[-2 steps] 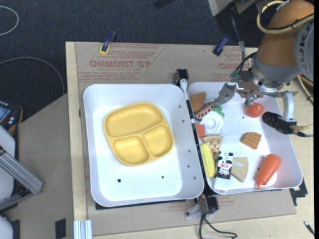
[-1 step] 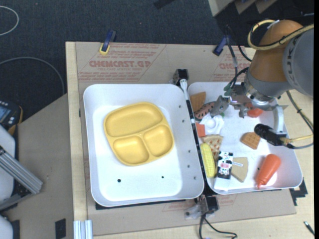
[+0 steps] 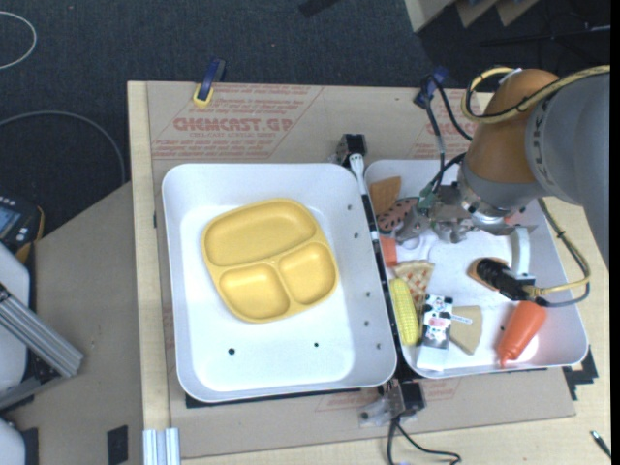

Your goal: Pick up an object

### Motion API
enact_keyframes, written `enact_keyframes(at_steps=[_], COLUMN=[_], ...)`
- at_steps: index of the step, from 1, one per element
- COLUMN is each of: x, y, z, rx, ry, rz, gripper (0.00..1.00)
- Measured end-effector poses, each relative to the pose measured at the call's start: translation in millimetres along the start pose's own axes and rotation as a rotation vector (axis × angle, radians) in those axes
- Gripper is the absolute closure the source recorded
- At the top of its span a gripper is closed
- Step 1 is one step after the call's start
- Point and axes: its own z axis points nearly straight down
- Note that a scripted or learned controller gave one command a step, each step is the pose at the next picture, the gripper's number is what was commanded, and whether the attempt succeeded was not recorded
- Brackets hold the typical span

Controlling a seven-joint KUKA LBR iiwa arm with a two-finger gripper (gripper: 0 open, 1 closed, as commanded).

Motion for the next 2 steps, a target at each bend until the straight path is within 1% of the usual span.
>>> enact_keyframes(at_steps=[1, 2], x=[0, -9], y=[2, 0], z=[-14, -63], rx=[-0.007, -0.010], ry=[0.000, -0.003], rz=[0.001, 0.001], gripper=[1.00, 1.00])
